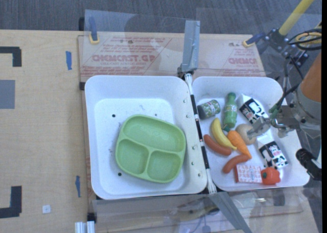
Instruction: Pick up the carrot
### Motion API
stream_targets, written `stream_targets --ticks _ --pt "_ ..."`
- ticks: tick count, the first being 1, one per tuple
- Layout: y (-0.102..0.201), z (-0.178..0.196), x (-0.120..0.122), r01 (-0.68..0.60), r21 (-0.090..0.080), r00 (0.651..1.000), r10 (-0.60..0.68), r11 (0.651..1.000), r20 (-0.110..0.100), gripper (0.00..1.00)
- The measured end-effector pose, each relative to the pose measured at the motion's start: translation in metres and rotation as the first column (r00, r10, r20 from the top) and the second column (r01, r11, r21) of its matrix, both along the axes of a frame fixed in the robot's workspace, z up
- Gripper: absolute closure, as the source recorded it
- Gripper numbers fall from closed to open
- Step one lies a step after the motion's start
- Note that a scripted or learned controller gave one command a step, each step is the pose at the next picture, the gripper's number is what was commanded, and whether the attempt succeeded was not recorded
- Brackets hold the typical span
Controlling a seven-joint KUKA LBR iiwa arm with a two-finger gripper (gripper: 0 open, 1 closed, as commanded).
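So the carrot (pixel 239 143) sits mid-bin in the right bin (pixel 289 178), leaf end toward 2 o'clock, squeezed between the banana (pixel 223 134) at its 9 and a hot dog (pixel 235 163) at 6. The claw (pixel 265 123) hangs at the carrot's 2 o'clock, right by the leafy end, probably lining up a grab. Can't tell how wide it's open, and nothing's visibly in it. Green plate (pixel 150 148) sits over in the left bin (pixel 97 124), out of the way.

Arm (pixel 311 89) cut by right edge (tool (pixel 265 124) fingers blurred); carrot (pixel 239 142) top hidden.
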State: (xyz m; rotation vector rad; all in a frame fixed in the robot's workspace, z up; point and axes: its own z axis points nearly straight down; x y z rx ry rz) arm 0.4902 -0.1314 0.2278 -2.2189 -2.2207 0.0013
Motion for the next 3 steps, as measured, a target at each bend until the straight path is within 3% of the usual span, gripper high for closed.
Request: stream_targets --ticks 1,2,3 --pt "0.015 -0.140 0.018 0.129 -0.001 0.992 -0.129 0.992 0.010 0.00" --pt "0.013 -0.130 0.019 0.135 -0.003 0.991 -0.135 0.991 0.013 1.00" --pt "0.088 -0.031 0.011 0.007 0.000 1.000 -0.007 1.000 0.007 1.00"
